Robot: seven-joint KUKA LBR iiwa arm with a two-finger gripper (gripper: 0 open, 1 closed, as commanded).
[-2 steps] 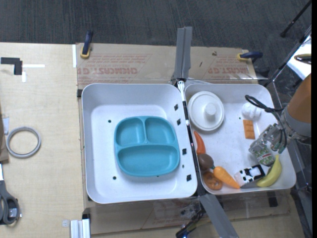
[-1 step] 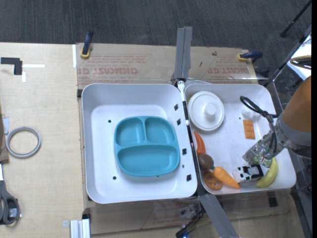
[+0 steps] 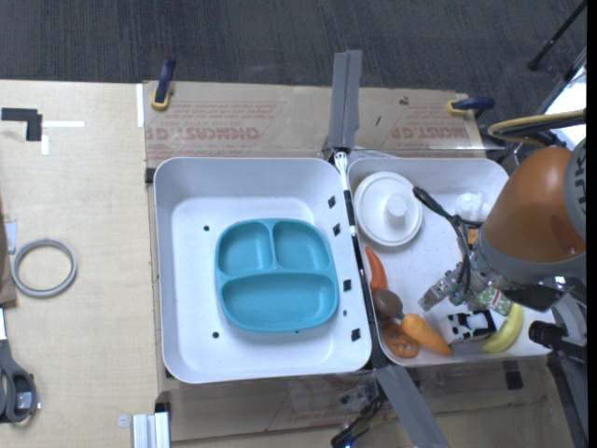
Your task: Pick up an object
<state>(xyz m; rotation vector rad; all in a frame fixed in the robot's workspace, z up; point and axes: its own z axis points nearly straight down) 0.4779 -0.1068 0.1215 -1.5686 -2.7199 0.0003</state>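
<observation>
Currently I have the arm [image 3: 536, 208] reaching in from the right, its orange band sitting over the right bin [image 3: 424, 161] and hiding much of that bin's right side. The gripper [image 3: 457, 289] is down low in the bin, among the clutter near the front. I see metallic finger parts angled toward the left, but I cannot tell whether they are spread or closed, and I cannot make out anything between them.

Right bin contents, as I read them: a white round lid [image 3: 390, 208] with a knob at the back left; a black ladle [image 3: 438, 208] lying diagonally just beside it; a crumpled white item [image 3: 469, 205] behind the ladle, partly hidden by the arm. Along the left wall there is a red-orange piece [image 3: 375, 267], then a brown rounded object [image 3: 387, 301], then an orange carrot [image 3: 429, 336] and a round orange slice [image 3: 401, 344] at the front. A black-and-white toy [image 3: 469, 325] lies just below the gripper, with a yellow banana [image 3: 506, 329] beside it on the right.

Left bin [image 3: 177, 278]: a teal divided plate [image 3: 277, 274], roughly centred, lying flat.

Bench, left side: a grey ring [image 3: 42, 267] and scissors [image 3: 14, 390] near the edge.
</observation>
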